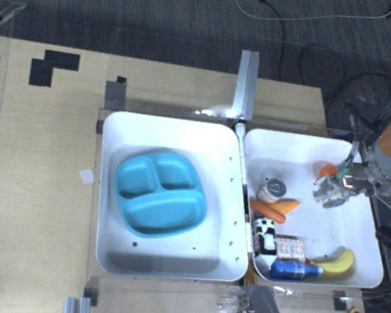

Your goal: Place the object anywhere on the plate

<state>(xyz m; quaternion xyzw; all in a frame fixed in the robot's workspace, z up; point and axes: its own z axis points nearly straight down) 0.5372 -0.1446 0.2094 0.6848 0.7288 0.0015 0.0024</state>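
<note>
A blue divided plate [160,194] lies in the left white bin [117,137]. My gripper [331,193] hangs low over the right part of the right bin [372,261], far right of the plate. A small orange and green item [327,171] sits just above and left of it, touching or very close; I cannot tell whether it is held. In the same bin, left of the gripper, stand a small round can [272,189] and an orange carrot [277,209].
Along the right bin's front lie a black and white toy [264,227], a patterned box [289,249], a blue bottle [294,270] and a yellow banana [335,263]. A metal post [246,81] rises behind the divider between the bins.
</note>
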